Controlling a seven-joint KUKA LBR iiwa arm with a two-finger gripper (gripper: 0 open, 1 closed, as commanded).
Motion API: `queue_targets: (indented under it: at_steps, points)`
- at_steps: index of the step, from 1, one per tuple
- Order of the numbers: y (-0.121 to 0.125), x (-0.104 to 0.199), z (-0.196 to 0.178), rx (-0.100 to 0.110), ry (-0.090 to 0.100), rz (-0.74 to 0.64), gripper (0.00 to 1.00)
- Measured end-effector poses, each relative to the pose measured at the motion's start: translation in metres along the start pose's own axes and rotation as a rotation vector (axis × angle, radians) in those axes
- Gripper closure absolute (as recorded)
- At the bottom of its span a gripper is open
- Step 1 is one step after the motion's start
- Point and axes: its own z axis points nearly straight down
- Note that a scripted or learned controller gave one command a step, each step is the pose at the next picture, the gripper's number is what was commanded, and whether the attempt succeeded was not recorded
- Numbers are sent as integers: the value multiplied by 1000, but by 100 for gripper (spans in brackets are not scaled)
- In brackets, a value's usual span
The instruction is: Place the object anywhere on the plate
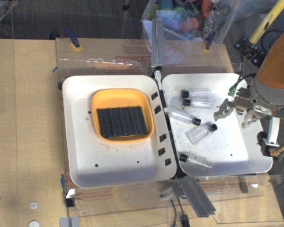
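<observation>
Gripper partly hidden, clear vials faint

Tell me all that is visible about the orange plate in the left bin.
The orange plate is a rounded square with a raised rim, and it looks like smooth plastic. It lies flat in the left white bin, toward the far side. A dark ribbed rectangular block covers most of its inside, slightly toward the near edge. None of the clear vials lies on it; they are in the right bin.
</observation>
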Motion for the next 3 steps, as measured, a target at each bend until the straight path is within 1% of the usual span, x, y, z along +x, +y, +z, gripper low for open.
queue_targets:
  at_steps: [1,2,3]
  points:
    - [76,11,-54,-3,0,-107,0]
    - [134,-37,-9,-3,-1,-145,0]
    - [137,-44,-21,-4,0,-36,0]
